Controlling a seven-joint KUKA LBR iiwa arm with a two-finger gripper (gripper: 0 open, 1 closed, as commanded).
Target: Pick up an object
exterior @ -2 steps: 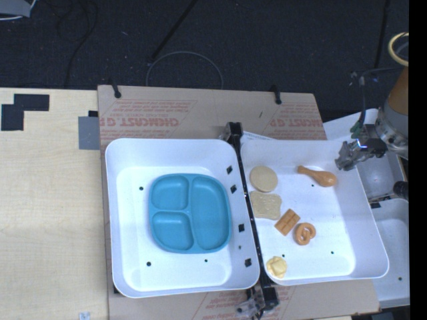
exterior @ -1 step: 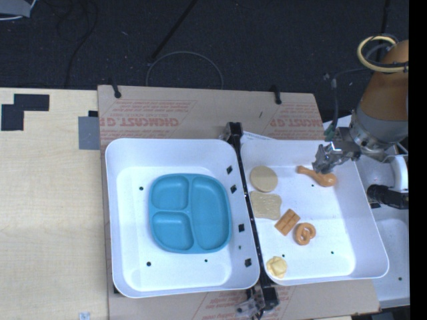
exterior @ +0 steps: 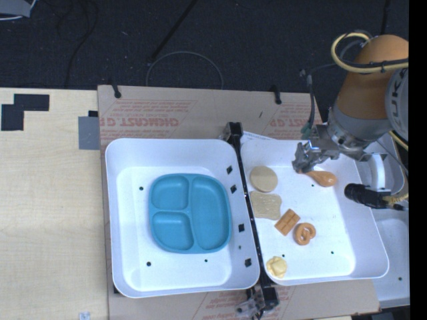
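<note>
Right bin: gripper at 1 o'clock, grip state cannot be told; orange sausage-shaped piece just beside it at 4 o'clock; pretzel near centre. Left bin: blue divided plate

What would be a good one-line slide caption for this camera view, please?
Gripper beside an orange piece in the right bin; blue tray in the left.

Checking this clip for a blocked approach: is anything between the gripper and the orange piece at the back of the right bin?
Nothing visible. The gripper sits low in the right bin, right beside the orange piece. The round tan disc lies off to the side, apart from both.
</note>
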